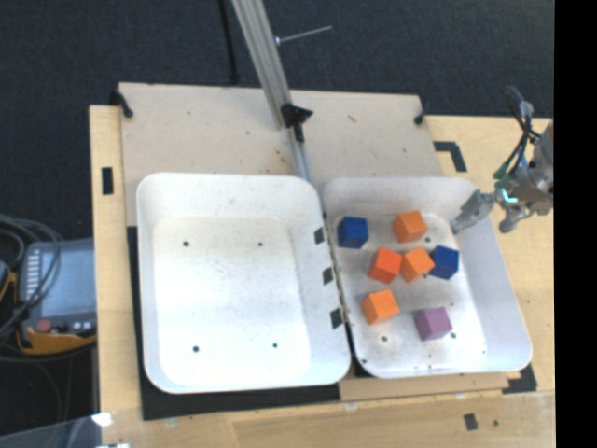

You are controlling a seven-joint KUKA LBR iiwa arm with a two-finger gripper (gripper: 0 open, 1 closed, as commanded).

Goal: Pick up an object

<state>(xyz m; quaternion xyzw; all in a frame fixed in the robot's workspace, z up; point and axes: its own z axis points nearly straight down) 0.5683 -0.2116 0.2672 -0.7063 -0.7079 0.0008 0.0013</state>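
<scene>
Gripper [492, 216] at the right rim of the right bin [511, 336]. Hangs with fingers spread apart; clasps nothing. Stands over the rim, well clear of every cube.

Closest, down and left of it: blue cube [446, 261], lying on the bin floor. Touches orange cube [417, 264] on the side away from the gripper. Level with the gripper and a little further left: upper orange cube [409, 226], apart from the others.

Further left again: third orange cube [385, 265], just beside the second (touching or not, cannot tell). Below-left, nearer the bin's front: purple cube [433, 323], and beyond it low orange cube [380, 305], the two apart.

Furthest in this bin: second blue cube [352, 231], near the wall shared with the neighbour.

Past that wall, well away from the gripper: left bin [149, 250], white, speckled. Beyond, up and left: metal pole [266, 54], slanting across the bench [233, 124].
</scene>
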